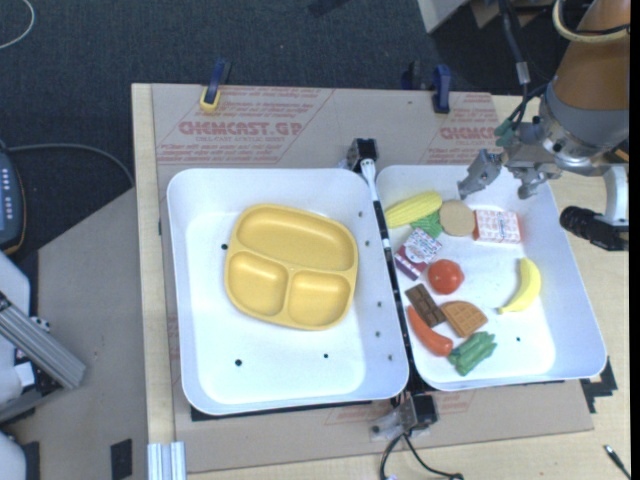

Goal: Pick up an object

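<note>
**End effector poised over the far edge of the right bin, nothing gripped yet**

We start at the bottom of the frame, where the desk (110, 298) carries two shallow white bins side by side. In the near part of the right bin (580, 338) we see a green bean-like piece (473, 352), an orange carrot-shaped piece (430, 334), a brown waffle-like slice (463, 317) and a dark chocolate-coloured bar (425, 305), packed close and partly touching. Just beyond them lie a red tomato (445, 275) at the bin's middle and a banana (524, 286) toward the right, lying well apart from the cluster. Farther up are a small red-and-white packet (410, 260), a corn cob (413, 208), a round tan biscuit-like disc (458, 218) and a white-and-red wrapper (497, 226).

The left bin (190, 218) holds a yellow divided tray (291, 265), whose three compartments have nothing in them.

At the upper right, the end effector (482, 176) hangs above the right bin's far edge, just beyond the disc and the wrapper. Its fingers look slightly apart, with no object between them, so we judge the pick has not been made.

To do this step well, we would choose a target with free space on both sides. The banana and the tomato seem easiest; the near cluster risks dragging neighbours along. The disc lies nearest to the end effector, but it touches the wrapper and looks flat, so the fingers could slip over it. We would centre over the chosen piece, descend straight, and close only when both fingers straddle it.
</note>
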Tool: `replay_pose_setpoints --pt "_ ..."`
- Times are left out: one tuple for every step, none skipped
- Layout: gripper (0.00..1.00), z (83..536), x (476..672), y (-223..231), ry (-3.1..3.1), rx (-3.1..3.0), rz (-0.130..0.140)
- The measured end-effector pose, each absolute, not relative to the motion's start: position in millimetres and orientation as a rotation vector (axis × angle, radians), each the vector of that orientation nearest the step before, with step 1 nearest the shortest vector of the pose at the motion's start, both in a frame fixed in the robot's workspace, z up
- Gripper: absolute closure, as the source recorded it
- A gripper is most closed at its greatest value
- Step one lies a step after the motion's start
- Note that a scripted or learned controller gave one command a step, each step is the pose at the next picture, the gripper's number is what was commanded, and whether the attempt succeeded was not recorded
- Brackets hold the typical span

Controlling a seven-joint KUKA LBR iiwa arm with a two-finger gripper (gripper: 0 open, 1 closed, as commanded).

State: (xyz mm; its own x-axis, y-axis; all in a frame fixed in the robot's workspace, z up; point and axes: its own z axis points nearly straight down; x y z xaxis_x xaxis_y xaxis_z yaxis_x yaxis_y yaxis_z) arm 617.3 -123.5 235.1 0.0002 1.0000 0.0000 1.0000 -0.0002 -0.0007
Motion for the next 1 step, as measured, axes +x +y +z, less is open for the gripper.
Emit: replay_pose_setpoints --pt "0.0 190.2 622.0 -119.2 -2.219 -2.216 0.005"
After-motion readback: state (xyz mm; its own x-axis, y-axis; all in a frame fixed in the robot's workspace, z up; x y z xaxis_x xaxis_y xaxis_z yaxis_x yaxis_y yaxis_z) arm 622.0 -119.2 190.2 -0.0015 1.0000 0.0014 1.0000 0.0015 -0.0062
